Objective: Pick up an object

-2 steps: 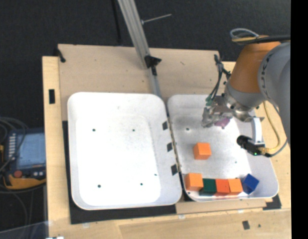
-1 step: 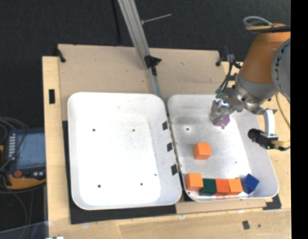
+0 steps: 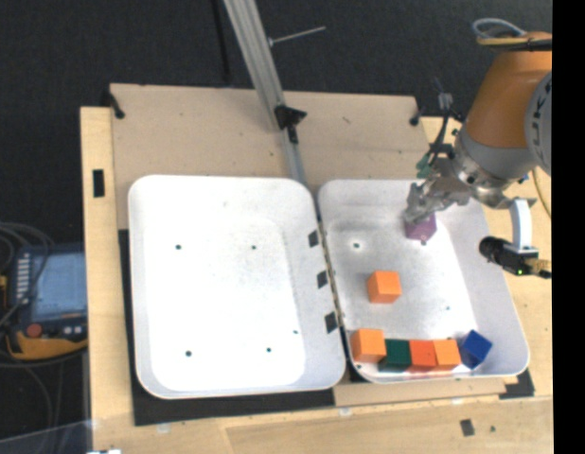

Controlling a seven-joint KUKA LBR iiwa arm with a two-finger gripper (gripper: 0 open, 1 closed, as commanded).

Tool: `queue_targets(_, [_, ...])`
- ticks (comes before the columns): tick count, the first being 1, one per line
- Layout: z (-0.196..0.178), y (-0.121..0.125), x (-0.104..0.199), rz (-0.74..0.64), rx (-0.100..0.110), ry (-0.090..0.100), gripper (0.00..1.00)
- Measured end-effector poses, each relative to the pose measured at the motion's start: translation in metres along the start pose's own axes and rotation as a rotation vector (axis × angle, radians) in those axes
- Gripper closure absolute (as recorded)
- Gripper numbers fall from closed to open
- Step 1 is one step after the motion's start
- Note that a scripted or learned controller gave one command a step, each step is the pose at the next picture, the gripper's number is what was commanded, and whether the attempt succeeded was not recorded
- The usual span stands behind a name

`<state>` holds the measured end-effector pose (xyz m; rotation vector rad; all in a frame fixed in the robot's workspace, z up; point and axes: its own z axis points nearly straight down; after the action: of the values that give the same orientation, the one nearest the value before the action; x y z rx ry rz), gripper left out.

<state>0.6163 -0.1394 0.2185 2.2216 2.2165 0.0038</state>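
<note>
The fingers (image 3: 423, 211) seem closed around a purple block (image 3: 421, 227) in the right bin (image 3: 491, 253), so lifting it clear looks next

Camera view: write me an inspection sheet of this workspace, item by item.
Surface: wooden bench bearing left bin and right bin.
Job's things: purple block under the gripper; lone orange cube; a row at the right bin's near edge with orange cubes, green block, blue block.
Clutter: nothing seen.
Grippers: gripper low over the purple block; hold unclear.
Cables: bundle at far left.
Surroundings: handheld control unit, metal pole, dark floor.
</note>
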Motion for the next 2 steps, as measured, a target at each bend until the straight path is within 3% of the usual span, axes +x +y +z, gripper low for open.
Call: queue_targets(2, [-0.008, -0.013, 0.091, -0.009, 0.004, 0.003, 1.0])
